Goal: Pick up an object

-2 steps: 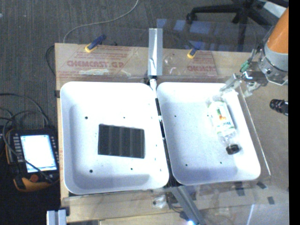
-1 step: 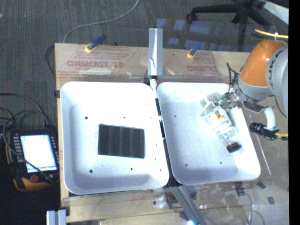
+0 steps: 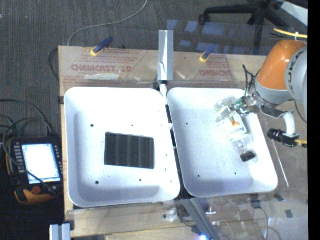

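Bottle point(image 3: 239, 135), clear plastic with a dark cap, is lying flat in the right bin point(image 3: 200, 159), toward that bin's right wall and roughly midway between its far and near rims. Its long axis runs from the far rim toward the near right corner, with the cap at the near end and the body pointing back up toward the arm.

The hand point(image 3: 231, 109) sits over the far right part of the same bin, just beyond the bottle's far end, so the thing lies on the near side of the hand, very close; I judge a short drop and a slight shift toward the near rim would put it over the bottle's body. Whether the hand is spread or pressed together I cannot tell, because the pale, glassy shapes there blur into the bottle's upper end, and nothing is clearly pinched between its parts.

Count now: one bottle in the right bin, one dark rectangular mat-like panel point(image 3: 129, 150), possibly a ribbed tray, lying flat near the middle of the left bin point(image 3: 80, 114). Two bins, side by side on the counter point(image 3: 100, 66). One arm point(image 3: 280, 79), reaching in at the right.
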`<action>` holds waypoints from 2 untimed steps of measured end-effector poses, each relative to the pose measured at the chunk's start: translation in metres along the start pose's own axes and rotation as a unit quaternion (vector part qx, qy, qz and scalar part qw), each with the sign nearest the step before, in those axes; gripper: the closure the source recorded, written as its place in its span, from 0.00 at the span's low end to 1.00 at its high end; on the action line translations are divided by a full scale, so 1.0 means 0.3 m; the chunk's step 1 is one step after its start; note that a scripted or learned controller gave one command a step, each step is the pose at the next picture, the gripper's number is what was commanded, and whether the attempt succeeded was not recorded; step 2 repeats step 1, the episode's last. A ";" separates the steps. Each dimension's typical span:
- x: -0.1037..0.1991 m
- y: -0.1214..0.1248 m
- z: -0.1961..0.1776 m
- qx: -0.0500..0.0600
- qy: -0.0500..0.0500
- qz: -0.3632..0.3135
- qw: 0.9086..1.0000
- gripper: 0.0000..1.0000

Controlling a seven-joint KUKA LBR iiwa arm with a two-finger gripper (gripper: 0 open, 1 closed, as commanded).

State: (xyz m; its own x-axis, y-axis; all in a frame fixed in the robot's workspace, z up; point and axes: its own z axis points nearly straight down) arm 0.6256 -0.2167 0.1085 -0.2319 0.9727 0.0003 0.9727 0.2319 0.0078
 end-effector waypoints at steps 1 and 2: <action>0.265 0.172 -0.330 0.004 -0.001 0.042 0.999 1.00; 0.265 0.172 -0.330 0.004 -0.001 0.042 0.999 1.00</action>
